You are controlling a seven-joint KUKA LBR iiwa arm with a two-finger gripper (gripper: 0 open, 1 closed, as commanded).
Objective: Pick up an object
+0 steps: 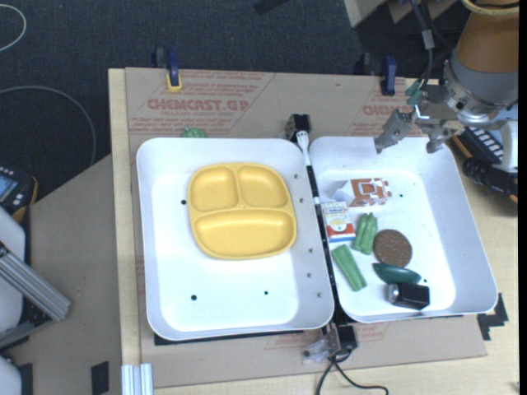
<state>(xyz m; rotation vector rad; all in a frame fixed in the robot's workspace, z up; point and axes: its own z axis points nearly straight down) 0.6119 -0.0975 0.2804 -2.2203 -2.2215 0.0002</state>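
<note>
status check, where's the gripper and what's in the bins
Gripper open, above right bin's far rim, holding nothing. Small items clustered mid-bin, brown disc among them. Yellow tray in left bin. Nothing blocking.

The brown board (247, 97) lying under the two bins carries red printed lettering along its far edge: above the left bin it reads "CHEMCAST G P", with a fainter, smaller line beneath that is too blurred to read. Above the right bin the same red print begins again as "CHEM", the rest cut off by the bin's rim.
</note>
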